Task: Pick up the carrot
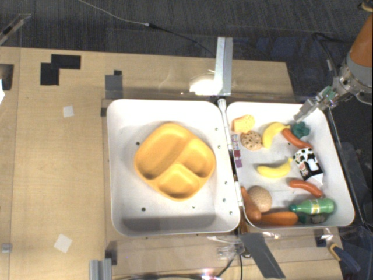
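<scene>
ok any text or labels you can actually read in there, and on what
None can be read.
Green bottle in the right bin: a label band, too small and blurred.
Black and white carton: bold patches, no legible letters.
Strip on the divider between the bins: purple and dark marks, too small to read.

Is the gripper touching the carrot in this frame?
Cannot tell. In the camera view the gripper tip sits right over the carrot's green top, overlapping it in the slanted view, so contact or a height gap isn't plain.
</scene>
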`<action>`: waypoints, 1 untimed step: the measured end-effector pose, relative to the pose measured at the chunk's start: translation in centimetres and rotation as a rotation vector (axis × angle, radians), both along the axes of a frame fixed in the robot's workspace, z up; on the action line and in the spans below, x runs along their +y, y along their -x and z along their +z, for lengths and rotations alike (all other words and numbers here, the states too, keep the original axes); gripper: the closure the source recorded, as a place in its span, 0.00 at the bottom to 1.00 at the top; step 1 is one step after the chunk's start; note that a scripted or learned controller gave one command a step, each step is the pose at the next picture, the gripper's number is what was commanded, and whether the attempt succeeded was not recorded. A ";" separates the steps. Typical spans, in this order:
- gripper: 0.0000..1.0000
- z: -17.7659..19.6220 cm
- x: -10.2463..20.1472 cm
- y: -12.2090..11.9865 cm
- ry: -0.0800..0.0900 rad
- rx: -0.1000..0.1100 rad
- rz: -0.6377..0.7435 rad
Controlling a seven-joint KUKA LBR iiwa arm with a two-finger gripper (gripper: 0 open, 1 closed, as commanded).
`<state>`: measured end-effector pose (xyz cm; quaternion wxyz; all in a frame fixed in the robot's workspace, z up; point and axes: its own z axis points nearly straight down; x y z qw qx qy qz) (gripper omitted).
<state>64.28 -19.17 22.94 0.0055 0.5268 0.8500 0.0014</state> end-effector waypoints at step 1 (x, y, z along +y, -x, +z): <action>0.00 -14.0 3.6 2.0 -0.001 -0.002 0.030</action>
